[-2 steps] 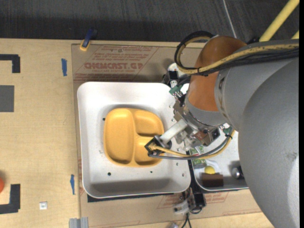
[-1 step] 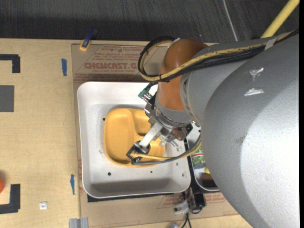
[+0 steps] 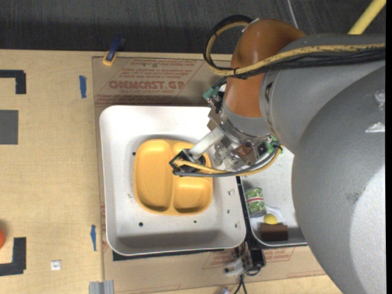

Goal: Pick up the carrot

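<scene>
Two bins: your two-finger gripper [image 3: 233, 154] hangs over the left white bin [image 3: 113, 164], above a yellow divided plastic tray [image 3: 159, 176].
Grip: open or closed, you cannot tell.
Carrot: hidden or unclear.
Progress: grasp and lift likely remain.

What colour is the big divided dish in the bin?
The dish is plain yellow-orange, seen best in the overhead camera view.
</scene>
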You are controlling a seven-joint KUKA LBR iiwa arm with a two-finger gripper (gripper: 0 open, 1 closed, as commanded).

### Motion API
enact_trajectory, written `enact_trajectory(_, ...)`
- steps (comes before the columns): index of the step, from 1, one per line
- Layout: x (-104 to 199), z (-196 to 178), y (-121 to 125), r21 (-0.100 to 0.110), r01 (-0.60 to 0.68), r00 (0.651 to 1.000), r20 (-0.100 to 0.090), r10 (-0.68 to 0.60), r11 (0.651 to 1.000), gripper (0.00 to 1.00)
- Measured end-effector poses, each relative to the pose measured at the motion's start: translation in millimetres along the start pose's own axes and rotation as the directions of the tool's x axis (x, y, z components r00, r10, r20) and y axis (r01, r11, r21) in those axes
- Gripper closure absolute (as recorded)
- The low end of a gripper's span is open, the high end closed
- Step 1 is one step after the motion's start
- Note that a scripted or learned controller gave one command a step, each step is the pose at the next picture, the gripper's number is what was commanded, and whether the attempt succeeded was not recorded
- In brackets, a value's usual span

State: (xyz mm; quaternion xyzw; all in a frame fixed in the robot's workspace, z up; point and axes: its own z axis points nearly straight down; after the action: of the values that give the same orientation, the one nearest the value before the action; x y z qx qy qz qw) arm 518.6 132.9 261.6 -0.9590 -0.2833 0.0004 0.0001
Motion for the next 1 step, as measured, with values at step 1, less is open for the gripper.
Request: enact_trajectory(1,-44.1,104.0,-5.5,0.003,-0.152,0.988,0.003,0.152,0.988,1.00)
